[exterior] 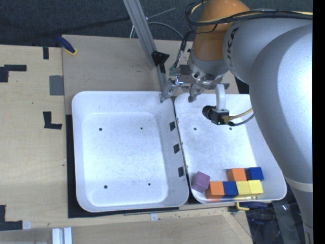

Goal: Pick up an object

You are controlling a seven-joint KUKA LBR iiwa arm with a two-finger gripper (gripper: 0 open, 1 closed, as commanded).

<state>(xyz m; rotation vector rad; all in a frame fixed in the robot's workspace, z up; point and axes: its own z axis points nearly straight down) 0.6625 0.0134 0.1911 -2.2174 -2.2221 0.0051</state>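
Landmark: I take the right bin (203,136) as my reference for everything below.
Arm: from my remote seat I see the grey arm (277,80) coming in over the right bin's far right corner, orange band (218,24) above the wrist.
Gripper: the gripper (177,96) hangs over the right bin's far left corner, close to the rim it shares with the left bin (122,146). Its two fingers stand apart, released, with nothing between them.
Blocks: a cluster sits in the right bin's near right corner, well apart from the gripper.
Purple block (201,181): leftmost of the cluster, tilted, close to the bin's left wall.
Orange block (217,188): just right of the purple one, in the near row.
Blue block (230,188): next in the near row, touching the orange one.
Yellow blocks (249,187): two, ending the near row toward the bin's right rim.
Back row: a second orange block (236,175) and a second blue block (255,174), touching the near row.
Table: the wooden table (30,136) carries the right bin and its neighbour; black tape marks lie left of the bins.
Pole: a grey metal pole (139,19) slants down to the right bin's far left corner.
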